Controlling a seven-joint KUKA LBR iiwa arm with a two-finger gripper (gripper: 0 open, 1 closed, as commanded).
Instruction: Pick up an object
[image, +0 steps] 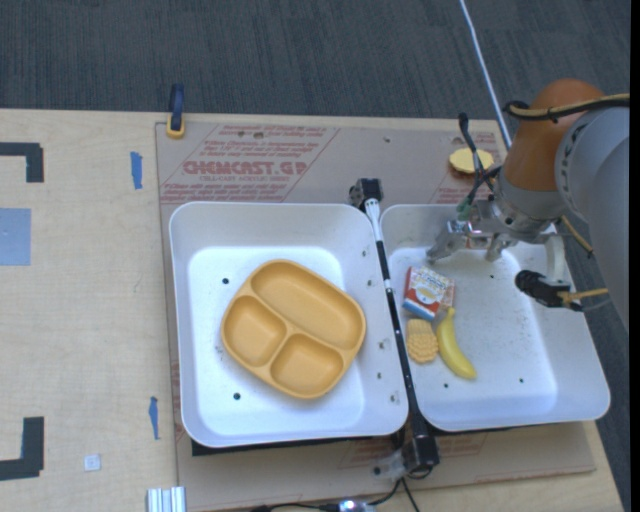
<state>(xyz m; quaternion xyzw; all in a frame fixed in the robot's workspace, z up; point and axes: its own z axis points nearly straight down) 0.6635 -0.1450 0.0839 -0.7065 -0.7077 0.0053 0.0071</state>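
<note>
Bring your claw (470, 240) — open, holding nothing — down squarely over the banana (455, 347) near the right bin's (560, 400) left wall.

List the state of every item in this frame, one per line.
Yellow three-compartment plastic plate: upright in the left white bin, nothing in its compartments.
Yellow toy banana: lying flat in the right white bin.
Small red-and-white carton: lying flat, beside the banana's top.
Round tan waffle cookie: lying flat, touching the banana.
End effector: above the right bin's far edge, holding nothing visible.
</note>
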